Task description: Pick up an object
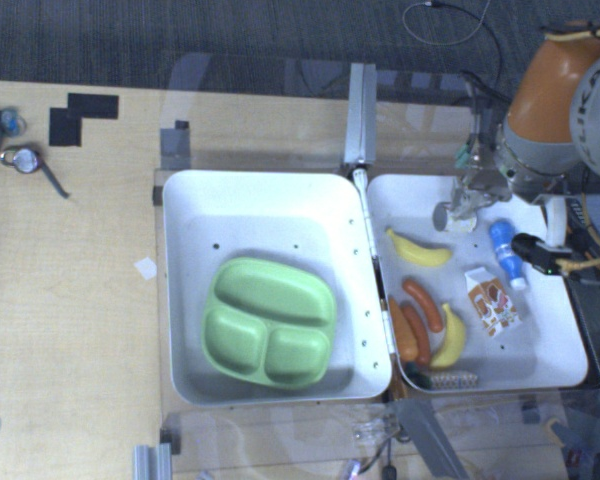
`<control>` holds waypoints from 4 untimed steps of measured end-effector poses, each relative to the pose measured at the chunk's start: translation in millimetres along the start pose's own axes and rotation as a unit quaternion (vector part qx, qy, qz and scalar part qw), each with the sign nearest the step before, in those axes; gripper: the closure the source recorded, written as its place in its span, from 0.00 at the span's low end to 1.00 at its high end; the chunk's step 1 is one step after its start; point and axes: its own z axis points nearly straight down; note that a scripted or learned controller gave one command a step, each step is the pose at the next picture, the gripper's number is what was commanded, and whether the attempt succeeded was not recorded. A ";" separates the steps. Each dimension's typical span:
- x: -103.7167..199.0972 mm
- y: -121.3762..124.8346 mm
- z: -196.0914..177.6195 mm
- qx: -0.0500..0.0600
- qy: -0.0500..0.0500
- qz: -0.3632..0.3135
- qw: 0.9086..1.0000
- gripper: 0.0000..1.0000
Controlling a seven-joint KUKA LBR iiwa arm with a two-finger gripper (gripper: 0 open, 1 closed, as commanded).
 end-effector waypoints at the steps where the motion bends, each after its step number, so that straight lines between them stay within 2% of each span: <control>1: -25.1 12.4 93.7 0.004 0.000 -0.011 1.000 1.00; 2: -69.3 -75.2 -26.6 -0.001 0.000 -0.013 1.000 1.00; 3: -41.0 -121.4 -164.6 -0.002 -0.001 -0.072 0.997 1.00; 4: -40.1 -120.4 -174.9 -0.003 -0.001 -0.075 0.997 1.00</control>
